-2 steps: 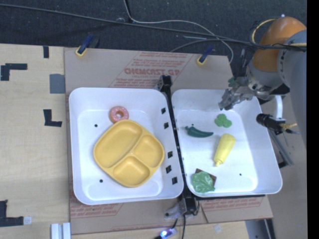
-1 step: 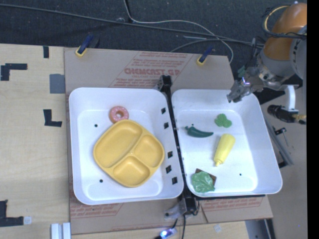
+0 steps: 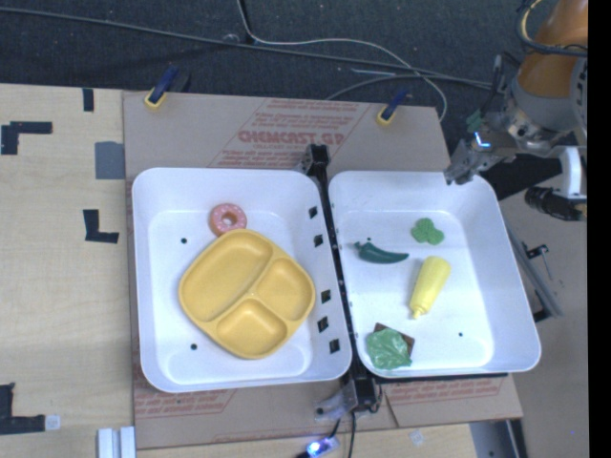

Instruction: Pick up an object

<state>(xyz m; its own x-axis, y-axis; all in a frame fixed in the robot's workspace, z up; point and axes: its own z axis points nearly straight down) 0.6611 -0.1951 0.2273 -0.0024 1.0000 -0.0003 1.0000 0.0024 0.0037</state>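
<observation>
Pointing up-right, tilted yellow bottle

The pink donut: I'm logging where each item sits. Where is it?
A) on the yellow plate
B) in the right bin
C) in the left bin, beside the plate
C: the pink donut lies on the left bin floor, at the yellow plate edge.

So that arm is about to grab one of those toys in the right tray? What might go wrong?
The gripper hovers at the right bin's far corner, away from every toy, so nothing is held yet. The yellow bottle looks rounded and might slip out. The green pepper is thin and low, so the grab could miss.
</observation>
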